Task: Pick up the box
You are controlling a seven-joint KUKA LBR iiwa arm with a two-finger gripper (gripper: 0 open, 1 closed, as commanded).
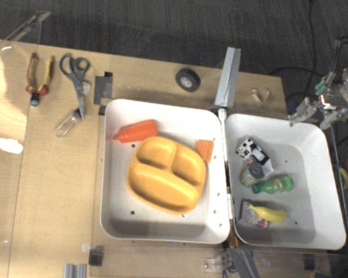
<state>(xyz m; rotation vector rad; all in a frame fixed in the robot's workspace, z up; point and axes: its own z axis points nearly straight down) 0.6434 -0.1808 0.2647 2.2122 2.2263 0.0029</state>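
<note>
Looking down from the one camera, we see two shallow white bins side by side on a wooden bench. The left bin (108, 178) holds a large yellow divided tray (167, 174) turned upside down, an orange carrot-shaped toy (135, 130) beside its upper left edge, and a small orange block (204, 149) at its upper right.

The right bin (327, 177) holds a cluster of small things. The box (250, 213), small and pinkish, lies flat near the front left of this bin, and a yellow banana (270, 214) rests across it, partly covering it. Just behind lie a green bottle (273, 185) on its side, a grey round cap (255, 170), and a black-and-white cow-patterned toy (251, 150).

On the bench behind the bins we see scissors (76, 80), red-handled pliers (38, 77), and a roll of black tape (188, 79).

The gripper (323, 108) hangs over the far right corner of the right bin, well apart from the box. We cannot tell how far open it is, and nothing shows in its grasp.
</note>
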